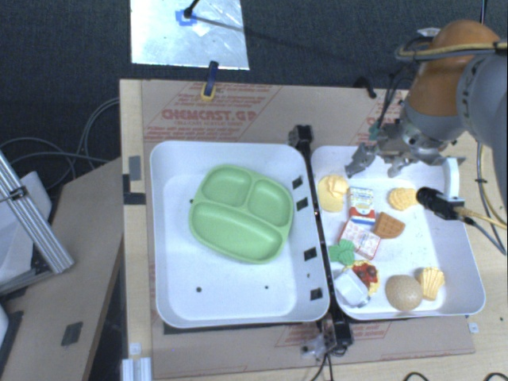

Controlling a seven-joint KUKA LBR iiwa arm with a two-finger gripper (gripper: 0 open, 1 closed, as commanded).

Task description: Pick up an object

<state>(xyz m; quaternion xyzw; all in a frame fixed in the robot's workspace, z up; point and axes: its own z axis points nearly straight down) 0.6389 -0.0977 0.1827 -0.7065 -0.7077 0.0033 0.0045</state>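
Note:
My gripper (375, 163) hangs over the far edge of the right bin (460, 248), its two dark fingers spread apart with nothing between them, so it is open. Just below it lie a pale yellow food toy (333, 190), a small white and red carton (362, 199) and an orange biscuit-like piece (402, 198). Further forward are a brown wedge (389, 226), a red and white box (359, 236), a green piece (343, 252), a wrapped snack (359, 281), a tan ball (404, 292) and a yellow shell shape (431, 282).
A green divided plate (240, 213) lies in the left bin (178, 292). A black divider strip (316, 228) runs between the bins. A black cylinder with a yellow cable (439, 203) sticks out over the right bin's right side. The arm's orange band (452, 46) is above.

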